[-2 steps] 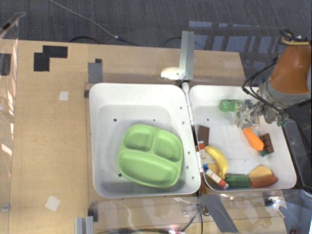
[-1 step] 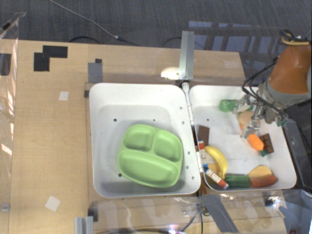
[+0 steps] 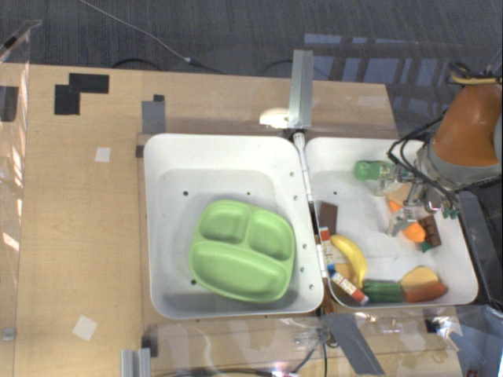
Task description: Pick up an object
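Objects, you'll note, all lie in the right bin (image 3: 471, 289), the gripper (image 3: 410, 210) is low among them over a small orange piece (image 3: 413, 230), and I judge nothing lifted yet, though whether it grips cannot be told.

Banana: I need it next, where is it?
The banana lies in the right bin, near its left wall, just above the dark green object.

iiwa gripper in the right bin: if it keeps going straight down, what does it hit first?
Most likely the small orange object beneath the gripper, with a brown block right beside it; depth from this slanted view is uncertain.
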### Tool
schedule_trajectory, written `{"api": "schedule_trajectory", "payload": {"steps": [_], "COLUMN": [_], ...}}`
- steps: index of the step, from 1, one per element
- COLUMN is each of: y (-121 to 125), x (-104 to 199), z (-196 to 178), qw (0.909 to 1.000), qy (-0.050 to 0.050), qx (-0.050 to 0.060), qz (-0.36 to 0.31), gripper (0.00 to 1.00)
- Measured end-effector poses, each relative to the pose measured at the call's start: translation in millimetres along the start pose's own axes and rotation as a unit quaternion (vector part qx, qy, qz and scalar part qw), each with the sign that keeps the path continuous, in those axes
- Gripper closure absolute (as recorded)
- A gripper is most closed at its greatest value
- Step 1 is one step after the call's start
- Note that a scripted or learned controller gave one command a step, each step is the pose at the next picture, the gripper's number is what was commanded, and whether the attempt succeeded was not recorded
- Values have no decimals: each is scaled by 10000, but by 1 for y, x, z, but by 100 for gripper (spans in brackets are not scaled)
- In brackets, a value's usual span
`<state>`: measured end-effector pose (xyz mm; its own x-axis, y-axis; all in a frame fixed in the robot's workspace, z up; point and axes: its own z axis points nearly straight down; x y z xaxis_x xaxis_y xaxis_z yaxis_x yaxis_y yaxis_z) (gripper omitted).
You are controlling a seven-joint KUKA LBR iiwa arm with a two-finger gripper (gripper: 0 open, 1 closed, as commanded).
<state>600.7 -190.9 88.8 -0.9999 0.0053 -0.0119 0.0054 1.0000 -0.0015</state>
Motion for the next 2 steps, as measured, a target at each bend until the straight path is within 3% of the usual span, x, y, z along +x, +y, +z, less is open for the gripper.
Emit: {"api": "schedule_trajectory", "payload": {"steps": [1, 2], "y": [1, 21], "x": [-5, -59], "z": [-16, -174], "qw": [10000, 9980], "qy": [-79, -64], "qx": [17, 8], "qz": [-33, 621], "gripper": [100, 100]}}
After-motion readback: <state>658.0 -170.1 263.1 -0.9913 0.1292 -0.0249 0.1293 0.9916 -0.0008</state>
